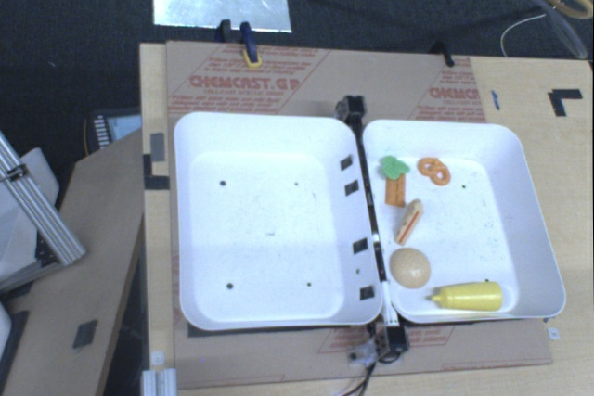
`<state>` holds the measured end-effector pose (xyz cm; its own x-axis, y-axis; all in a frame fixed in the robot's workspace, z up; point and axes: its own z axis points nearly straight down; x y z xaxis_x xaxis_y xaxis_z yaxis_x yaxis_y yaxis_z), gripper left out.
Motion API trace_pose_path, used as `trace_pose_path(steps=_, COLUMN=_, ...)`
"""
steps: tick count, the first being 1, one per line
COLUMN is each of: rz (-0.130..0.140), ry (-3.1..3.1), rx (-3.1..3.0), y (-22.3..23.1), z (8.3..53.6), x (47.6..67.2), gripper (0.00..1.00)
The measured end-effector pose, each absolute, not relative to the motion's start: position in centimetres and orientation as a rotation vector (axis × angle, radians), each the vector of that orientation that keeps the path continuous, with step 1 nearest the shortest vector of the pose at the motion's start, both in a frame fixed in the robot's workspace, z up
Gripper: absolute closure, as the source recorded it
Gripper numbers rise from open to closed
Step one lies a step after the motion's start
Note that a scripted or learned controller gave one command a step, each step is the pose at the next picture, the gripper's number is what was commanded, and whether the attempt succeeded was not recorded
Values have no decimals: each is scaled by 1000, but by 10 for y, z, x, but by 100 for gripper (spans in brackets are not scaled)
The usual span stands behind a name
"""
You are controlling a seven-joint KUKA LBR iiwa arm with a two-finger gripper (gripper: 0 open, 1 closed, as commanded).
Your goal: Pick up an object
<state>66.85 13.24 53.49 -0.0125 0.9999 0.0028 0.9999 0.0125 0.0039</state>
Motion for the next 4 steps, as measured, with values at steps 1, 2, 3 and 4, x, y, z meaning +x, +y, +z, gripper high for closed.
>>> trace_pose_path(steps=1, rz=5, ry=2231, rx=2211, y=190, z=535, x=666, gripper=100)
trace_pose_path(steps=2, rz=5, ry=2231, rx=2212, y=237, z=535, x=660, gripper=100)
trace_pose_path(steps=3, rz=1, ry=2231, rx=2215, y=235, z=536, x=584, gripper=100)
trace_pose_path(steps=4, rz=0, ry=2230, rx=2215, y=235, z=536, x=519, gripper=100)
